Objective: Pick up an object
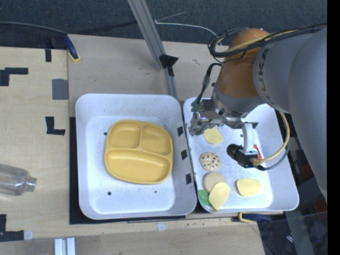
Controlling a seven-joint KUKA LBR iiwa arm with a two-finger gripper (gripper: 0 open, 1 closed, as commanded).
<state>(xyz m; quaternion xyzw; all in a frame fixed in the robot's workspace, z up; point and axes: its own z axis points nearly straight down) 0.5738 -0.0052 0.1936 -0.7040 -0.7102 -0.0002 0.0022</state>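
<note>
The grey arm with its orange band (pixel 241 62) reaches in from the right and bends down over the right-hand shallow white plastic bin (pixel 284 195), its wrist above the bin's upper left corner. The metal gripper (pixel 201 122) hangs low there, just beside a flat pale yellow wedge-shaped piece (pixel 214 136); nothing shows between its tips, and whether they are apart or together cannot be told. Lower in the same bin lie a round speckled cookie (pixel 210 160), a smooth beige lump (pixel 212 180), a pale yellow oval piece (pixel 220 195) over a green scrap (pixel 203 197), and another yellow oval slice (pixel 248 187). The left white bin (pixel 90 158) holds a matte yellow divided plate (pixel 139 151) with three compartments.
</note>
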